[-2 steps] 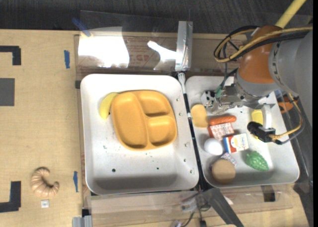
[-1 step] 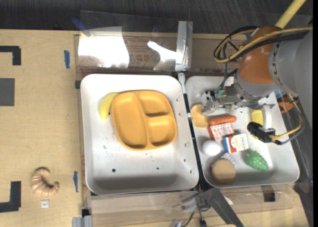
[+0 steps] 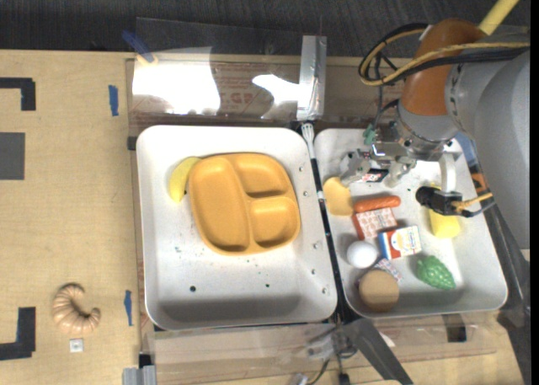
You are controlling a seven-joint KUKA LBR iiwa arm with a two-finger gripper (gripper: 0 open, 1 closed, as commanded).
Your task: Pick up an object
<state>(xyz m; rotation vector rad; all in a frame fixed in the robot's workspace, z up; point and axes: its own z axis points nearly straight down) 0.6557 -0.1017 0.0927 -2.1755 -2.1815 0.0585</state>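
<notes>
— Croissant (image 3: 76,307) first, at the near left?
— Yes. It lies on the tan bench (image 3: 59,206), well apart from the 2 bins.

— And at the near edge of the right bin (image 3: 484,253)?
— A brown roll (image 3: 378,288), with a white ball (image 3: 362,254) just behind it and a green knobbly fruit (image 3: 434,272) to its right.

— Further in?
— A small white, blue and red carton (image 3: 398,243) sits beside a red packet (image 3: 373,223). Behind the packet an orange-red sausage (image 3: 376,204) lies crosswise. A pale yellow fruit (image 3: 337,195) rests by the bin's left wall, and a yellow block (image 3: 445,223) lies toward the right.

— Where is the gripper (image 3: 376,166)?
— Over the far left part of that bin, just behind the sausage and the pale yellow fruit, the 2 things closest to it. I cannot tell how far open it is, because its metal parts blur together. I cannot tell whether it has hold of anything either.

— The left bin (image 3: 236,286)?
— It holds an orange tray (image 3: 244,202) with 3 compartments. A banana (image 3: 178,177) lies at the tray's left edge, partly hidden by it.
</notes>
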